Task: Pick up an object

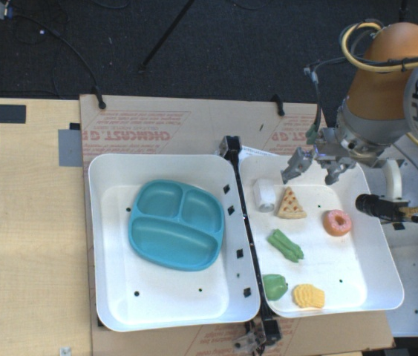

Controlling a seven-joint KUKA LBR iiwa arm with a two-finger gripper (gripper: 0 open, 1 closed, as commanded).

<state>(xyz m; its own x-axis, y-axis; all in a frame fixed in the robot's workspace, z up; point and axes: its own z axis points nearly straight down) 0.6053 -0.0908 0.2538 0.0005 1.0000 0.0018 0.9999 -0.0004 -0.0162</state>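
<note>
The gripper [316,167] hangs over the far edge of the right bin [387,273], fingers spread apart and grasping nothing; the arm [387,73] enters from the right. Just below it lie a pizza slice [291,204] and a white cylinder [266,195]. A pink doughnut [337,222] sits nearby; green bean pod [286,245], green pepper [274,285] and corn cob [309,296] lie farther off. The left bin [112,288] holds a teal divided plate [176,225].

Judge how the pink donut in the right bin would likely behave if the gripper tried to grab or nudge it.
The pink donut lies flat on the right bin, so it probably slides instead of rolling when nudged. It looks like a small toy, likely light. Its rounded ring might slip from two fingers unless pinched across the rim. The gripper hangs near the bin's far edge, apart from it.
</note>
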